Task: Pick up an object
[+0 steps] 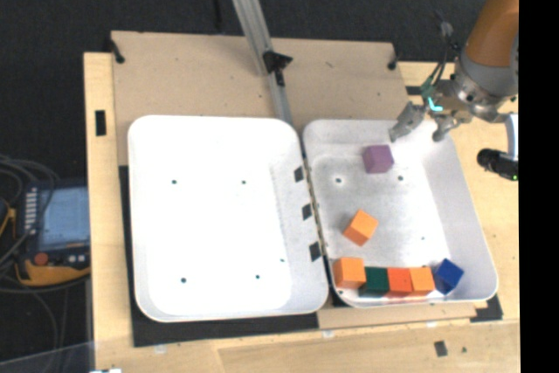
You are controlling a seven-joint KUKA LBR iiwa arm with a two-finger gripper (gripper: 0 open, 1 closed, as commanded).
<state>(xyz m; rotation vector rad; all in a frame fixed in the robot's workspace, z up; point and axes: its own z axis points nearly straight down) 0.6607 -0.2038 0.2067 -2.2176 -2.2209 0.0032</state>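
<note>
Blocks are what I have to choose from, and all of them sit in the right bin [467, 214], which I will use as my landmark. Nearest that bin's far edge lies a purple block [377, 158], on its own on the white floor. Toward the middle of the bin, a little nearer to me, an orange block [360, 225] rests tilted, apart from the others. Along the bin's near wall I see a row packed side by side: an orange block [350, 271] at the left end, then a green block [376, 280], then two more orange ones [400, 279] [422, 279], and a blue block [448, 274] at the right end, turned at an angle.

My gripper [423, 123] hangs over the bin's far right corner, beyond and to the right of the purple block and not touching it. Its jaws stand apart, fairly wide, with nothing between them. The arm [493, 31] with its orange band rises off to the right of the bin's far corner.

Left of the right bin, touching it along a shared edge, sits the left bin [148, 214]. Both rest on the counter [201, 57]. A slanted metal pole [249, 4] runs from beyond the counter down to where the two bins meet at their far edges.
</note>
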